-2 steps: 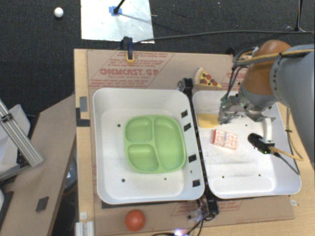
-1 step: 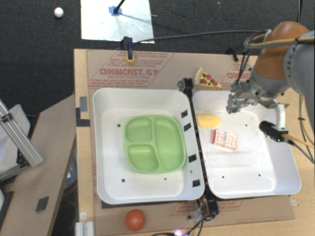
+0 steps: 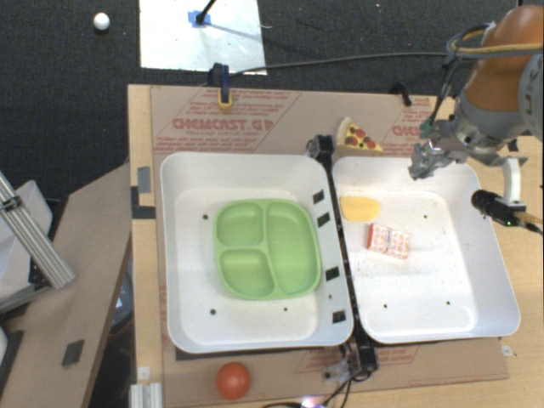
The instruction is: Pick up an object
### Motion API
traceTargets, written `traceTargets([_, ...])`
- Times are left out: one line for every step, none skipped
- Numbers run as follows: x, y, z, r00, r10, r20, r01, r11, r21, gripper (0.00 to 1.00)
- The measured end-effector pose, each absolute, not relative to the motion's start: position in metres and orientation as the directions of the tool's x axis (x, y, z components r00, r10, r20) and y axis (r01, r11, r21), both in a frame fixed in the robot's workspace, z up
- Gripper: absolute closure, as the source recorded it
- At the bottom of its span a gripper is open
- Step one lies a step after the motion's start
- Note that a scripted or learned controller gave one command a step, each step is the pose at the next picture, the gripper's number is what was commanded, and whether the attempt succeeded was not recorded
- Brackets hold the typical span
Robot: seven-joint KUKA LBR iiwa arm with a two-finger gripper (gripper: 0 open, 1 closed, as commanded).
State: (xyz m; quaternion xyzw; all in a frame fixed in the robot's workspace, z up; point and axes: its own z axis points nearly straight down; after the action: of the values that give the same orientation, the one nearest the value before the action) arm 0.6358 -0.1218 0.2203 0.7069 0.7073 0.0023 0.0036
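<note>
In the right bin (image 3: pixel 476 313) lie a flat yellow piece (image 3: pixel 360 207) near its far left corner and a red-and-white patterned packet (image 3: pixel 388 241) just in front of it. My gripper (image 3: pixel 422 170) hangs over the bin's far rim, up and to the right of both things, with nothing seen between its fingers. A green divided plate (image 3: pixel 266 247) rests in the middle of the left bin (image 3: pixel 187 313). A toy pizza slice (image 3: pixel 358 136) lies on the cardboard behind the bins.
An orange ball (image 3: pixel 232 380) sits on the bench in front of the left bin. A blue clamp (image 3: pixel 221 83) stands at the cardboard's far edge. A small white ball (image 3: pixel 102 21) lies on the dark surface at the far left.
</note>
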Motion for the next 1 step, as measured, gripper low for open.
traceTargets([0.6367,-0.1216,0.224,-0.004,1.0,0.0,1.0,0.004,0.003,1.0])
